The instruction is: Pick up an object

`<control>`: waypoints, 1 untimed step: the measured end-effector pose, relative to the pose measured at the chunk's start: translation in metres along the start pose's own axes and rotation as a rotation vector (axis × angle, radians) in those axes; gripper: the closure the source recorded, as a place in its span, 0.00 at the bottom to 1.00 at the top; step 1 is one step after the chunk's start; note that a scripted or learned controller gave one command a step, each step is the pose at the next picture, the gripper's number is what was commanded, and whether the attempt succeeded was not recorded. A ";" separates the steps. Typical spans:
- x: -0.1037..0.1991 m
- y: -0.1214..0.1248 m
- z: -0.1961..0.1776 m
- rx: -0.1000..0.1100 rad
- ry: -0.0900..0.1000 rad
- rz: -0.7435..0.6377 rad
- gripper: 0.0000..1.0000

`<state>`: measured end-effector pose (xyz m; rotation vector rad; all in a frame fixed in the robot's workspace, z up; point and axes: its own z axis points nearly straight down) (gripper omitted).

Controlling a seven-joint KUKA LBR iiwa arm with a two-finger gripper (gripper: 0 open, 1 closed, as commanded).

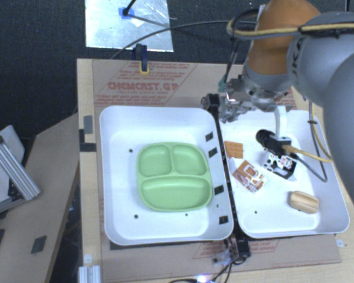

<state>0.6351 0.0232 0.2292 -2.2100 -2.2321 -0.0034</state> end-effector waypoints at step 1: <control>0.050 0.009 0.012 0.000 0.000 0.000 1.00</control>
